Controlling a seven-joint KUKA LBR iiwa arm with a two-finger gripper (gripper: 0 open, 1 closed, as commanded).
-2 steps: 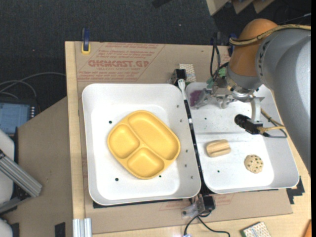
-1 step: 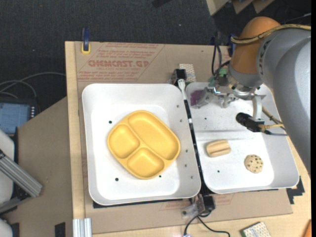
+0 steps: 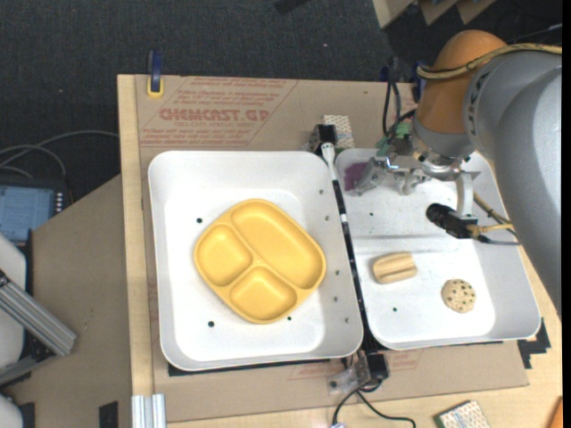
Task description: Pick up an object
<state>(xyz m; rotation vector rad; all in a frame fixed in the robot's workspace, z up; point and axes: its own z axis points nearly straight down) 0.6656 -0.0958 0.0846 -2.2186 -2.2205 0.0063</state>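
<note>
Claw (image 3: 403,175) beside dim purple object (image 3: 360,176)

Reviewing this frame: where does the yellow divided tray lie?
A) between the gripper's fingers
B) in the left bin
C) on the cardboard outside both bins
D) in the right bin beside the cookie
B: the yellow divided tray lies flat on the floor of the left bin, while the cookie and the bread roll lie in the right bin, where the gripper hangs near the far edge.
</note>
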